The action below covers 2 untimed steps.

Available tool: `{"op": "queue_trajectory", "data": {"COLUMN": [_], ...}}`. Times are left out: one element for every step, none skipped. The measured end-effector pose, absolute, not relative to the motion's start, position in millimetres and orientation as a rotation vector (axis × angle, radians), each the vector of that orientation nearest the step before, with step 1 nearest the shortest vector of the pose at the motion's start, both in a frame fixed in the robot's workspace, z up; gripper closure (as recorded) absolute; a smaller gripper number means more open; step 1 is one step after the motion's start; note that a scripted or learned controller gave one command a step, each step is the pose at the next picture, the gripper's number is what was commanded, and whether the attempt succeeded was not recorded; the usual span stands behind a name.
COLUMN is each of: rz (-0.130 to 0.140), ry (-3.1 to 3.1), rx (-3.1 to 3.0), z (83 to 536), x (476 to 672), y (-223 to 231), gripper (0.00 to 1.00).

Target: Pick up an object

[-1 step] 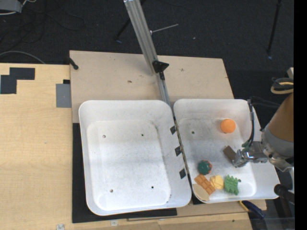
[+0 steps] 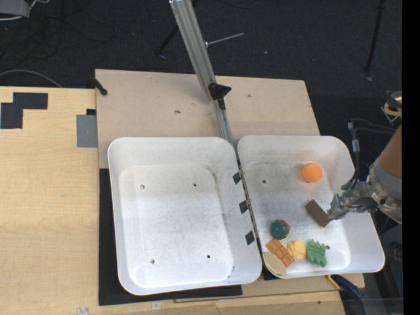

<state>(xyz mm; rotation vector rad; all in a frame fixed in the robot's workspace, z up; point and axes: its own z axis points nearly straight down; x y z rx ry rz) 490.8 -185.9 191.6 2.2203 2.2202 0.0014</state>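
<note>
In the right bin [image 2: 341,151] lie an orange ball [image 2: 312,172], a brown block [image 2: 317,212], a dark green ball [image 2: 280,228], an orange waffle-like piece [image 2: 279,252], a yellow piece [image 2: 297,249] and a green ridged toy [image 2: 317,252]. My gripper [image 2: 339,207] reaches in from the right edge, low over the bin, its tip just right of the brown block and close to touching it. The block lies on the bin floor beside the fingers, not between them.
The left bin [image 2: 131,151] sits next to the right one, joined by black clips [image 2: 243,206]. A slanted metal rail [image 2: 197,48] rises behind the bins. The arm's body [image 2: 391,176] overhangs the right bin's right rim.
</note>
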Motion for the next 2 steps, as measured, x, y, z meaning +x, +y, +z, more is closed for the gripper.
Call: {"op": "queue_trajectory", "data": {"rz": [0.0,0.002], "ry": [2.223,2.228], "rx": [2.22,2.218], "z": [208,219], "x": [491.1,511.1], "y": [-187,-143], "gripper": [1.0,1.0]}}
